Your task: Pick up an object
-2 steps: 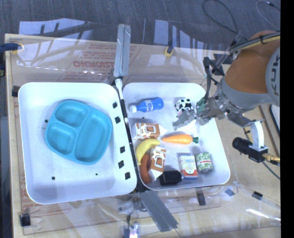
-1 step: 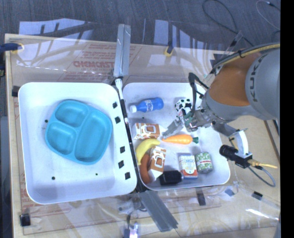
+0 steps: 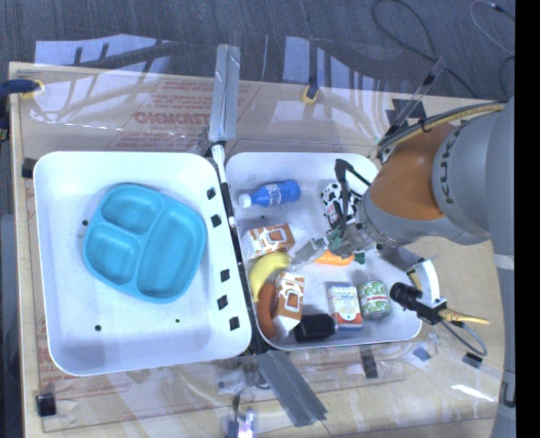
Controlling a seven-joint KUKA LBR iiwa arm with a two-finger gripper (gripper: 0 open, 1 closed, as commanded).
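On my far left sits the left bin (image 3: 60, 336), holding a blue sectioned plate (image 3: 145, 241) that I have no business with. Across the divider, the right bin (image 3: 252, 164) is crowded: a small blue-capped bottle (image 3: 272, 193) lies on its side near the top, below it a brown-and-white carton (image 3: 270, 238), then a banana (image 3: 266, 269) pressed against a second carton (image 3: 291, 297) and something reddish beneath. Along the bottom rim I see a black block (image 3: 315, 327), an orange-and-green box (image 3: 344, 303) and a small green can (image 3: 374, 299).

Further right, the gripper (image 3: 343, 235) is down inside the bin, over an orange, carrot-like piece (image 3: 336, 259) with a black-and-white spotted object (image 3: 331, 199) just above it. The wrist hides the tips, so I cannot tell whether the jaws are parted or closed, nor whether anything sits between them.

My guess is that the orange piece is the target. To do this well, I would centre over its narrow width, keep clear of the can and box nearby, close fully, then lift straight up and slowly, checking that the piece actually rises before swinging away. It lies low and thin, so a shallow descent will probably miss it.
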